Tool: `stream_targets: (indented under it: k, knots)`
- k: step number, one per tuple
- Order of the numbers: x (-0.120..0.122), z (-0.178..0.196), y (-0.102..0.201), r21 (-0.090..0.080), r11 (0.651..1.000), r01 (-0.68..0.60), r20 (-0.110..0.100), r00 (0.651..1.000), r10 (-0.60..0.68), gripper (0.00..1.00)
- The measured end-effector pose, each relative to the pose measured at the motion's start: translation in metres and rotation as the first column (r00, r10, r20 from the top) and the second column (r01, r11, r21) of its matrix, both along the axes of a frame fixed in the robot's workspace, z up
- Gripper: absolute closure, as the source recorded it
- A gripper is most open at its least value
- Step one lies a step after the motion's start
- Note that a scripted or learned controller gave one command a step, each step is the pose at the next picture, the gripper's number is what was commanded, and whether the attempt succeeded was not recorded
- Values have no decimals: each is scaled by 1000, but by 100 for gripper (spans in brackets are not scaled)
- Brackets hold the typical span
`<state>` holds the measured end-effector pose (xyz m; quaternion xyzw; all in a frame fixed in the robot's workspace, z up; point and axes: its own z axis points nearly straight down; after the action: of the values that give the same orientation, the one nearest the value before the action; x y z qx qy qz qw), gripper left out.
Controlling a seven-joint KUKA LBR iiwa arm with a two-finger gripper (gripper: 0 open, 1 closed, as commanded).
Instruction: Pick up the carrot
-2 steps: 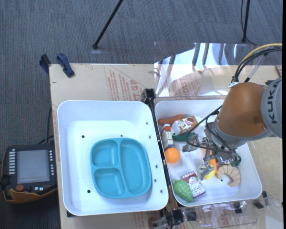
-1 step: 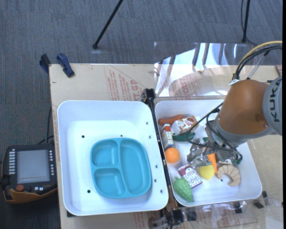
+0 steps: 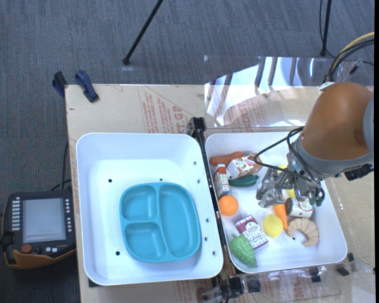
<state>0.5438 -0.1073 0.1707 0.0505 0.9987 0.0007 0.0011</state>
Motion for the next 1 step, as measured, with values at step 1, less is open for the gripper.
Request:
stream_targets:
  k: [1]
  knots:
    - [-52, -69, -39, 2, 981, -194, -4, 981, 194, 100]
